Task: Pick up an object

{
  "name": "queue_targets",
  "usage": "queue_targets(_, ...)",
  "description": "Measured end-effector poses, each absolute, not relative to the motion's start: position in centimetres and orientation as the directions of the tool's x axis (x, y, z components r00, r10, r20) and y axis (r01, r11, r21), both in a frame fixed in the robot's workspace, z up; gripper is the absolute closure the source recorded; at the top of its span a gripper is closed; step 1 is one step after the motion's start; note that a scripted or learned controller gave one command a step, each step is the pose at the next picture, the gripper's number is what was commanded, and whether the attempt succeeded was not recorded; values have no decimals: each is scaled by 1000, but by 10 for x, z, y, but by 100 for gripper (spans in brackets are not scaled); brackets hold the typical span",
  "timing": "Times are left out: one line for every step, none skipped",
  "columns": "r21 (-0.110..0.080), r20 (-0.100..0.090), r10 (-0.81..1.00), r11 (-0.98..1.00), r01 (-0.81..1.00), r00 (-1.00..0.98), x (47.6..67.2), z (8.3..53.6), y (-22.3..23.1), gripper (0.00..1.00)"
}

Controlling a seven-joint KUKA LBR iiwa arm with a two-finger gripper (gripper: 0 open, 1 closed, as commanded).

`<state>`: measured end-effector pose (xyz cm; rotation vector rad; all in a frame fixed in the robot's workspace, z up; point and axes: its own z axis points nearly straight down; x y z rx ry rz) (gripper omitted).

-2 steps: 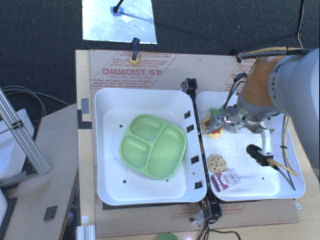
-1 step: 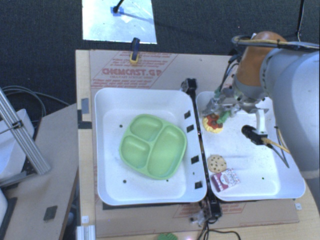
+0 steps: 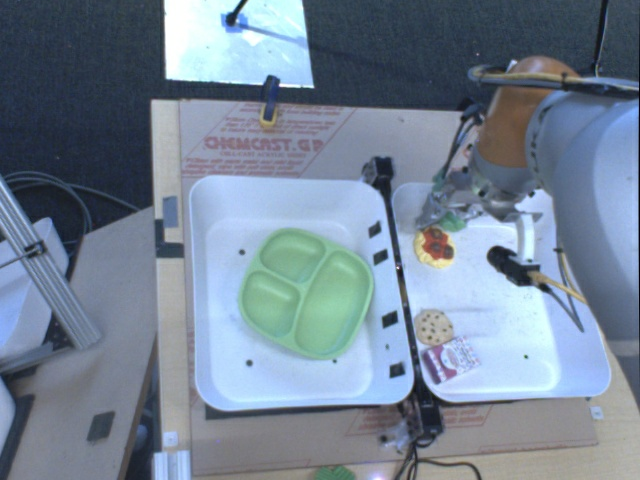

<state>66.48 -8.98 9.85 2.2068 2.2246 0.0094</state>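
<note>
Here the tool [image 3: 445,211] hovered at the right bin's [image 3: 575,363] far-left corner, just above the pasta plate [image 3: 437,247]; its state could not be told. Approach step, apparently; next move called for descent onto the plate.

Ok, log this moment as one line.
pincer low in right bin | above spaghetti toy | grasp unconfirmed | green tray in left bin
</note>
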Motion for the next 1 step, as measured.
queue_targets(5, 2, 1000, 8, 1000, -8, 622, 190, -47, 100)
